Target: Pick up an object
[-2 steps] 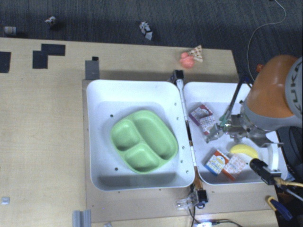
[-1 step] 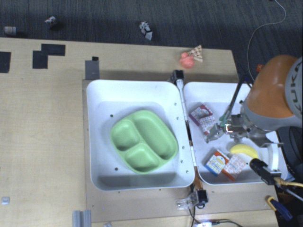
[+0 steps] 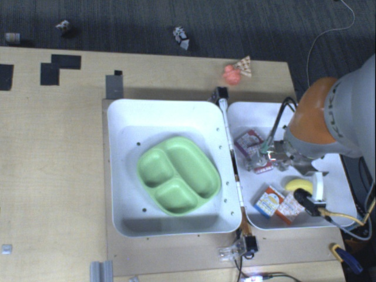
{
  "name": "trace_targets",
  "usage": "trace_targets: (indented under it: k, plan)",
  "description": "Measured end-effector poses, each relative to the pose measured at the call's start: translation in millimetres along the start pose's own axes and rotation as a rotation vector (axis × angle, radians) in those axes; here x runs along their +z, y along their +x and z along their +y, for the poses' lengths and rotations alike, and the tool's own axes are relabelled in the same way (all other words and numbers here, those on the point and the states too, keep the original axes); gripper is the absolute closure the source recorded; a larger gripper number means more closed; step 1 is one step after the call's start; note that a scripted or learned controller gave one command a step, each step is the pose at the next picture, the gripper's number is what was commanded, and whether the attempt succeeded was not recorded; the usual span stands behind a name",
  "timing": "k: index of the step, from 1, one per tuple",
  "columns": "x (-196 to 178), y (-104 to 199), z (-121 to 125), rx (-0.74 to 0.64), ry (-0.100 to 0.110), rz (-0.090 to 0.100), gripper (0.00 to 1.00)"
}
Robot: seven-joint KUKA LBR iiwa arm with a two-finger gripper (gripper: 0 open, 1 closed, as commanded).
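Right white bin [image 3: 338, 175]: small orange-blue carton [image 3: 268, 202], yellow object [image 3: 298, 185]; jaws' state unclear.

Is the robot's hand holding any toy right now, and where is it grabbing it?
Cannot be told. The gripper hangs over the right bin near a crinkly packet; no grasp shows.

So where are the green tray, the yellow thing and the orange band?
green tray [image 3: 179, 174]: camera view, centre divider.
yellow thing [image 3: 298, 185]: camera view, its top.
orange band [image 3: 311, 119]: camera view, its middle.
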State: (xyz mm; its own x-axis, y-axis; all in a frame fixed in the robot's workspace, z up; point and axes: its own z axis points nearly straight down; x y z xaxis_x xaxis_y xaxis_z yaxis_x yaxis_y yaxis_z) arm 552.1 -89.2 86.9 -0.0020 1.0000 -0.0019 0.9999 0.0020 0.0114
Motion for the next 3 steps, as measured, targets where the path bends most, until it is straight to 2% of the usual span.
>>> trace_targets:
  k: [1, 2, 3]
  plan:
    - [-11, 0, 1, -0.003, -0.004, 0.000, 1.00]
    - [-99, 41, -37, -0.004, 0.007, 0.003, 1.00]
    - [-125, 85, -57, -0.004, 0.009, 0.003, 1.00]
